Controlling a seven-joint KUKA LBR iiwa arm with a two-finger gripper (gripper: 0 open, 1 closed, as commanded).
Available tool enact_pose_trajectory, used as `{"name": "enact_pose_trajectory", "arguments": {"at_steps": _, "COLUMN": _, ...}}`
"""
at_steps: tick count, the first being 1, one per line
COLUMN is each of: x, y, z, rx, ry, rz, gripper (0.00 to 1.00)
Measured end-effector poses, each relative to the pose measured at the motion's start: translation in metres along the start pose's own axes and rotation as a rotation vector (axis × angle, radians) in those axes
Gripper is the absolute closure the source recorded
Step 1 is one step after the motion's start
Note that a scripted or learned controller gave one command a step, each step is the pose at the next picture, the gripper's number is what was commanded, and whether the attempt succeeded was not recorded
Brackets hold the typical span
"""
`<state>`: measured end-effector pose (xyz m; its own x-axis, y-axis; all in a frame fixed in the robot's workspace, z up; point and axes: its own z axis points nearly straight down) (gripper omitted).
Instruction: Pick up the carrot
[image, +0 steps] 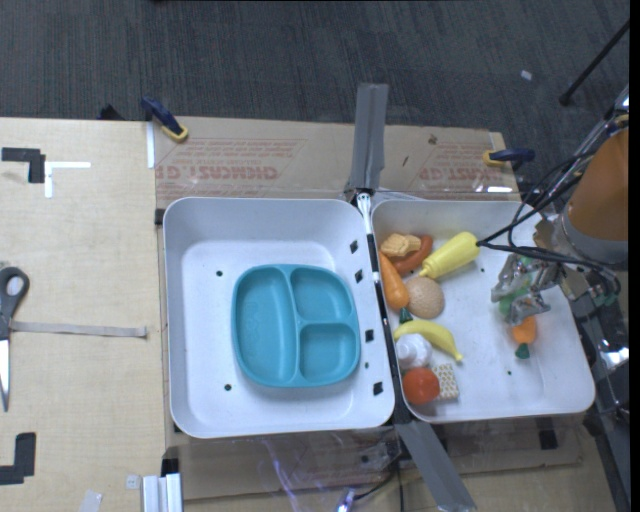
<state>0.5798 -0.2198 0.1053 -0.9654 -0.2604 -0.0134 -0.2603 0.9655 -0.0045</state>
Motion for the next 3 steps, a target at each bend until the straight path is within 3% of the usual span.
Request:
{"name": "enact_pose_trajectory", "arguments": {"at_steps": 1, "x": 0.0, "y": 0.0, "z": 0.0, "rx": 0.0, "ry": 0.0, "rz": 0.0, "gripper": 0.0}}
{"name": "enact_pose_trajectory", "arguments": {"at_steps": 2, "x": 0.003, "y": 0.006, "z": 0.011, "rx": -0.011, "ry": 0.004, "rz": -0.289, "gripper": 0.0}}
{"name": "enact_pose_trajectory", "arguments": {"at_steps": 3, "x": 0.001, "y": 0.004, "z": 0.0, "rx": -0.004, "ry": -0.003, "rz": -0.288, "gripper": 1.0}}
